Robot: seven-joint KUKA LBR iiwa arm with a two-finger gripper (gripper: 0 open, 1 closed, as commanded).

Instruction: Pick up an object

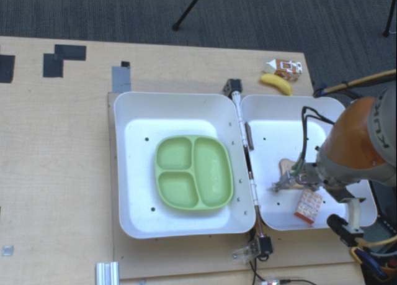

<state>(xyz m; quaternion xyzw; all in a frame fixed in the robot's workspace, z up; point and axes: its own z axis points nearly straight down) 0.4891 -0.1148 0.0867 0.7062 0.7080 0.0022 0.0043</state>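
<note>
Wooden bench (pixel 56 153): two white bins. Gripper (pixel 286 182), one, low in right bin (pixel 273 131); grip state cannot be told. One tan object (pixel 287 166) touching it; one red-white packet (pixel 308 205) just beside. Left bin (pixel 133 172), further off: one green divided plate (pixel 193 172). Beyond the bins: one banana (pixel 276 82).

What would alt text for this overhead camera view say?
A grey-and-orange robot arm lowers its pincer into the right white bin, near a red-and-white packet. The left bin holds a green divided plate.
</note>
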